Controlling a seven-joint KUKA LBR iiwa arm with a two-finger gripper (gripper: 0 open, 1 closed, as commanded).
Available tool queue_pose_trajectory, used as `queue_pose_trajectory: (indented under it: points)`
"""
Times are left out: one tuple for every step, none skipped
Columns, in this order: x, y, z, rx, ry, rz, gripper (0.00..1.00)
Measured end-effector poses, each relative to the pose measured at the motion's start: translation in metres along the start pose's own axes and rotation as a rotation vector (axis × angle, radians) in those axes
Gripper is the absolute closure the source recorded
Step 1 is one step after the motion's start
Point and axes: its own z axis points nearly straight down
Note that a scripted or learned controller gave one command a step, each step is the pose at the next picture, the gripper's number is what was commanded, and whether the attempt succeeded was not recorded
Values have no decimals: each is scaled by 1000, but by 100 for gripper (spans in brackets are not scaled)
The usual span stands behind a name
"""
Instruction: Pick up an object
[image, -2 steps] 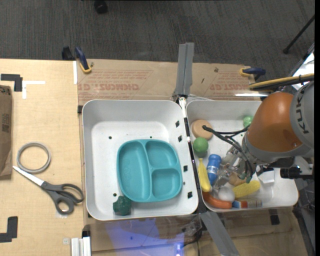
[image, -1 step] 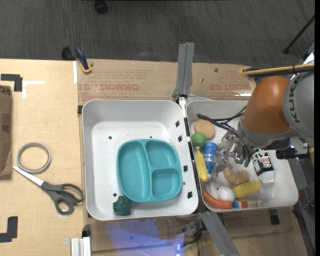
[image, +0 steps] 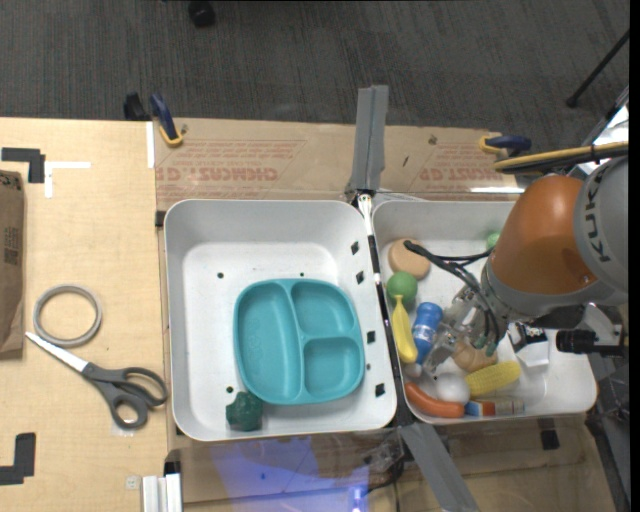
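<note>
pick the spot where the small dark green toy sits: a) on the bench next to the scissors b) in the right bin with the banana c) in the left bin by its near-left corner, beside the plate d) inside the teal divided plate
c: the dark green toy lies on the floor of the left bin at its near-left corner, just off the edge of the teal divided plate.

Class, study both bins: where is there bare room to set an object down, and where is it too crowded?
Free: the left bin's white floor behind the teal divided plate, and the strip along its left wall. The plate's compartments are bare too. A small green object fills the near corner. Crowded: the right bin, where toys pile around the gripper.
</note>
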Motion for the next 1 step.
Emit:
queue_pose_trajectory:
  points:
    - [-28, 22, 0, -1, -2, 123, 0]
